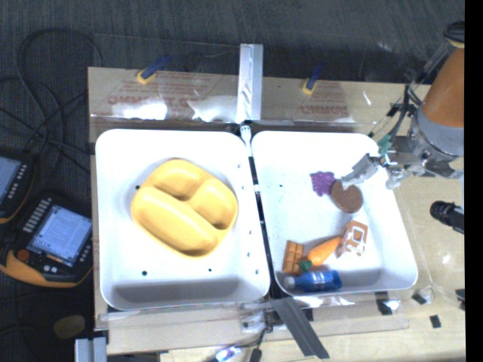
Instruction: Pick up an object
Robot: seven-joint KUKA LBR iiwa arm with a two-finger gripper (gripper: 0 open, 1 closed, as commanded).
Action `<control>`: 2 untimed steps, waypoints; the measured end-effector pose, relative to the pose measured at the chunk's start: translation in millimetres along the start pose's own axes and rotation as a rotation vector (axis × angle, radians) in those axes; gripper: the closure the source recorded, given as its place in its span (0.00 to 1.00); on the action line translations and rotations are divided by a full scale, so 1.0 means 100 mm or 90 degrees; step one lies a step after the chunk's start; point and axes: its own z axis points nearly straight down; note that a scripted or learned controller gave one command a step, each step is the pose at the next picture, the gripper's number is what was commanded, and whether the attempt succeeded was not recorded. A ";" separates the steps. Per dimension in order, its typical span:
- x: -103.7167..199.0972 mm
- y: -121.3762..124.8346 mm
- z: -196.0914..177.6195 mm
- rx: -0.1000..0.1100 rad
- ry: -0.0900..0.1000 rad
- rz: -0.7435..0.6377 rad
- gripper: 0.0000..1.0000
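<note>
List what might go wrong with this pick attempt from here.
1. The gripper sits above the brown disc, which lies flat and close to the purple item; it may slip or nudge that neighbour.
2. The carrot, waffle piece and blue bottle crowd the near wall of the right bin, leaving little room there.

Handheld pendant (47,241) left of bench; black cables (45,89) on carpet; two clamps (153,69).

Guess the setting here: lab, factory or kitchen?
Most likely a robotics lab's grasping test bench. Two white bins sit side by side under a fixed camera, one holding toy items such as a carrot, and a teach pendant lies beside them on carpet.
</note>
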 end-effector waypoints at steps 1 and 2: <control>-0.57 -0.58 1.29 0.001 0.003 0.004 0.00; -0.12 -0.28 1.64 -0.017 -0.009 -0.012 0.00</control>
